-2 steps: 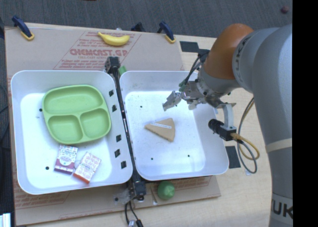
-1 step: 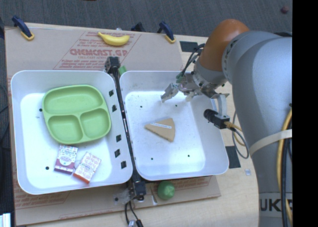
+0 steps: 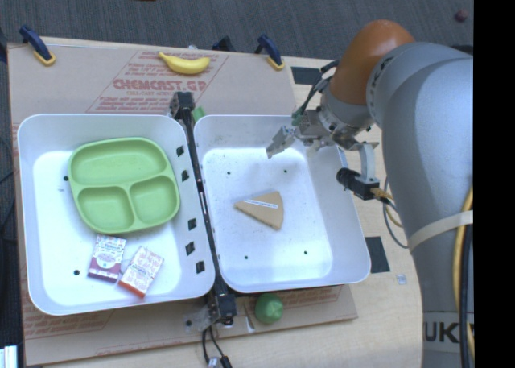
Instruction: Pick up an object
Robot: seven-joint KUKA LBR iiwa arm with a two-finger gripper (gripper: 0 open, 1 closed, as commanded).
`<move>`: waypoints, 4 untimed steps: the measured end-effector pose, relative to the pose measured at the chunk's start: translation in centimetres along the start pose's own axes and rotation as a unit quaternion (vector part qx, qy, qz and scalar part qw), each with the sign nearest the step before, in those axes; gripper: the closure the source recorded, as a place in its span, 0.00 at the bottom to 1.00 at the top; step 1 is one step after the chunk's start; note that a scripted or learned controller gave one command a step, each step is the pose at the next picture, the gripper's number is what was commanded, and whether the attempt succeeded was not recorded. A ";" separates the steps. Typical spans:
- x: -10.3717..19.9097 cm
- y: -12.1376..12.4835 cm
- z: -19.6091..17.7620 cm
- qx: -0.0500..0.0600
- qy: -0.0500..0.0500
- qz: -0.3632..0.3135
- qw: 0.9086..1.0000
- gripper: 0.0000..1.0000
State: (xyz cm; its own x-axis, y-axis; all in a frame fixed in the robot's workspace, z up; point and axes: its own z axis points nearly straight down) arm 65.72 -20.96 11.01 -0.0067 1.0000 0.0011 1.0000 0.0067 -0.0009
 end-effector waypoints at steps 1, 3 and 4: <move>-0.1 -8.0 1.9 0.002 -0.001 0.000 1.000 0.00; 7.4 0.0 1.8 0.002 0.000 0.000 1.000 0.00; 7.4 0.0 0.8 0.002 0.000 -0.002 1.000 1.00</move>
State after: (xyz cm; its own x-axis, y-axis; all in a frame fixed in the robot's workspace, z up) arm 65.68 -13.55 10.23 -0.0100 0.9999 0.0009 0.9999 0.0100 -0.0051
